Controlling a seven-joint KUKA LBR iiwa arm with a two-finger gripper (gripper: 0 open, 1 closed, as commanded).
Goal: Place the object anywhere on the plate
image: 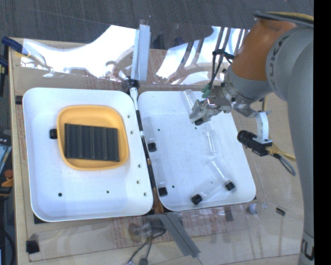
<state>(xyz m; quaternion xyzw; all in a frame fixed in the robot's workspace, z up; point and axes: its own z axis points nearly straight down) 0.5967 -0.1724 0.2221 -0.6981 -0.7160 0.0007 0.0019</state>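
Surface: one bench, carrying two shallow white bins side by side
Arm: one grey arm with an orange band above the wrist, reaching in from the right over the far part of the right bin
Left bin: holds one yellow plate
Right bin: lies under the claw; a few small dark fittings sit at its near edge, and faint clear shapes on its floor are too indistinct to name
Plate: one, yellow, rounded-square, lying flat in the middle of the left bin
Object: one dark ribbed rectangular block, lying flat on the plate, well apart from the claw
Claw: one, low over the far part of the right bin; whether it is apart or together cannot be told
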